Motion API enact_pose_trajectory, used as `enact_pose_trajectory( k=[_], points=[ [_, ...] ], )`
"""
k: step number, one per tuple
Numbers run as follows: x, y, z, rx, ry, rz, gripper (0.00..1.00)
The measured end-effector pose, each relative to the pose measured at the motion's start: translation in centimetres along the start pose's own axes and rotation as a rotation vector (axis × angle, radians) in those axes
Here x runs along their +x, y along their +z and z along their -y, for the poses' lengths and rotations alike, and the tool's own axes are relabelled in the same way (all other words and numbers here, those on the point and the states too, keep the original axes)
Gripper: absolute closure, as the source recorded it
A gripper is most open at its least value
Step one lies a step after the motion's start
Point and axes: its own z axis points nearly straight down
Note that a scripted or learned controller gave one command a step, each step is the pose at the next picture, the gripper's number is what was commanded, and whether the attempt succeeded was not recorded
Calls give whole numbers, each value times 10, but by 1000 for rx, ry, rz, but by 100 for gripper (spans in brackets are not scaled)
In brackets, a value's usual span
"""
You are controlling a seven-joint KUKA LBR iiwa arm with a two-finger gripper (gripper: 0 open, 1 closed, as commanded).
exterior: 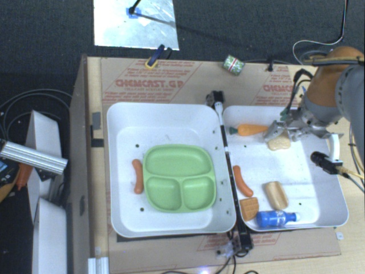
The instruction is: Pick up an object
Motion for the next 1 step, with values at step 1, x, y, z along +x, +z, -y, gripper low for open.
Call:
enact_pose_trajectory(
  k=[1],
  points=[
    [-8,0,-23,-1,-3,0,0]
  ],
)
